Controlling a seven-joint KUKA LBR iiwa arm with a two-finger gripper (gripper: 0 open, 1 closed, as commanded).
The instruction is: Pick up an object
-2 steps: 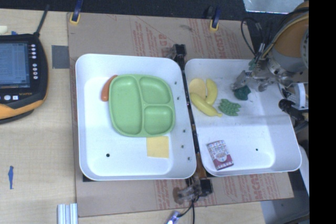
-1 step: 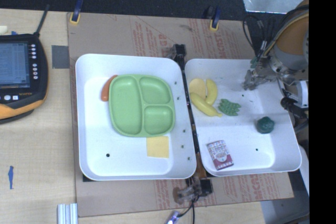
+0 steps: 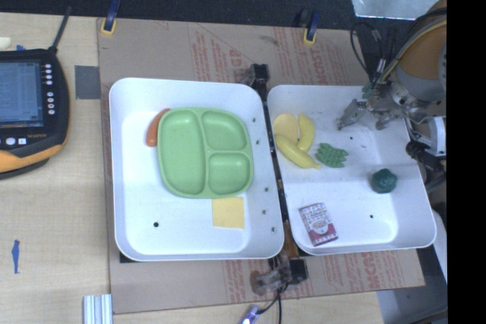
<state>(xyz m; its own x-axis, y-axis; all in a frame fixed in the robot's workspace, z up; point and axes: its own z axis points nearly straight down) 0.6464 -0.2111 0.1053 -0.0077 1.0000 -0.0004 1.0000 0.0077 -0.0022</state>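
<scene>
Camera view: the gripper [image 3: 363, 114] hangs over the far right part of the right bin [image 3: 402, 233], near its far edge, with the grey arm [image 3: 421, 61] entering from the right; its fingers stand spread apart, with nothing seen between them. Four candidate objects lie in that bin, each counted once. The banana bunch [image 3: 294, 141] lies at the bin's left edge, toward the far side, well apart from the gripper. The green leafy piece [image 3: 331, 155] sits just beside the bananas on their right, nearer the gripper but not under it. The dark green ball [image 3: 383, 180] rests toward the bin's right edge, on the near side of the gripper and apart from it. The small red-and-white packet [image 3: 318, 223] lies near the bin's near edge, furthest from the gripper. Bare white floor shows around the ball and between the packet and the other items, and the floor directly below the gripper is bare. The left bin [image 3: 129, 186] carries one green divided plate [image 3: 205, 152] at its centre, one orange-red object [image 3: 153, 128] touching the plate's left far rim and partly hidden by it, and one yellow square slice [image 3: 228, 212] just beside the plate's near edge. One handheld control pendant [image 3: 26, 111] lies on the bench at the far left.
</scene>
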